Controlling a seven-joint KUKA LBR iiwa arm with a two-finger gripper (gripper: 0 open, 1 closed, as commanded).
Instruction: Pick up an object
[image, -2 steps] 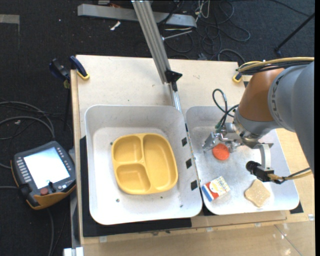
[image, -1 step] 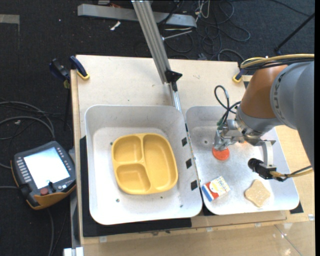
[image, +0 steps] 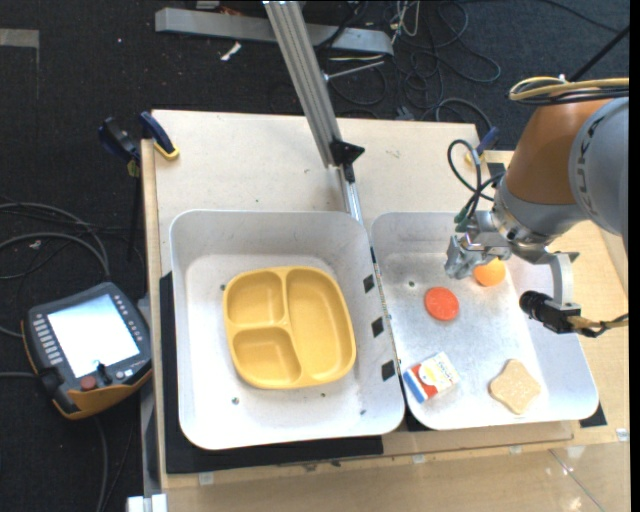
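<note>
The KUKA arm (image: 585, 160) shows a rounded grey casing with a broad orange band above its wrist. Black cables loop along its left side, yellow cable arcs over the top, and a metallic grey tool (image: 462, 258) caps the end.

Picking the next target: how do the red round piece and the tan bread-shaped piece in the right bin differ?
The flat red round disc is circular and lies mid-bin, near the pincer; the tan bread-slice-shaped piece is lobed, larger, and sits toward the bin's near right corner, farther from the pincer. Both lie flat on the right white bin, apart from other objects.
</note>
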